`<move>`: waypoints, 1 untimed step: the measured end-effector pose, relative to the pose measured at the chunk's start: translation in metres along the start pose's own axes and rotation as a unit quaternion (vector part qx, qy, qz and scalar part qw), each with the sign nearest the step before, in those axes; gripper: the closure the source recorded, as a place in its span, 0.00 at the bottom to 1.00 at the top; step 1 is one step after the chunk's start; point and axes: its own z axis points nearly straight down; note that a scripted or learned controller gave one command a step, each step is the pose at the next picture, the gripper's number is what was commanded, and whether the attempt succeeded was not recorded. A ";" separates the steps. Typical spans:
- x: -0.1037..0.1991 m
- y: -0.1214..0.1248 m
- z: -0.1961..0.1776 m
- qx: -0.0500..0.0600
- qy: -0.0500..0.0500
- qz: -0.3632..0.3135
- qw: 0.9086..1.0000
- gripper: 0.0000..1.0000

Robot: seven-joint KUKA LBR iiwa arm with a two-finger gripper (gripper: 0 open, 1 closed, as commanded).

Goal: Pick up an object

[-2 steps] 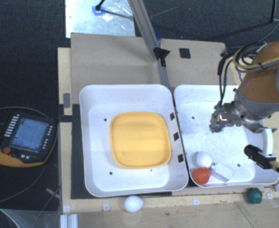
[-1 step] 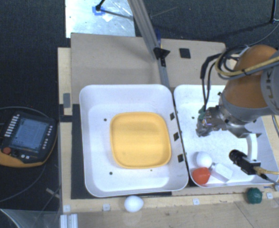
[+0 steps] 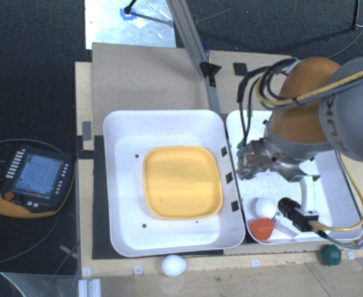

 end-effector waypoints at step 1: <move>0.059 0.006 0.001 0.000 0.000 0.000 1.000 1.00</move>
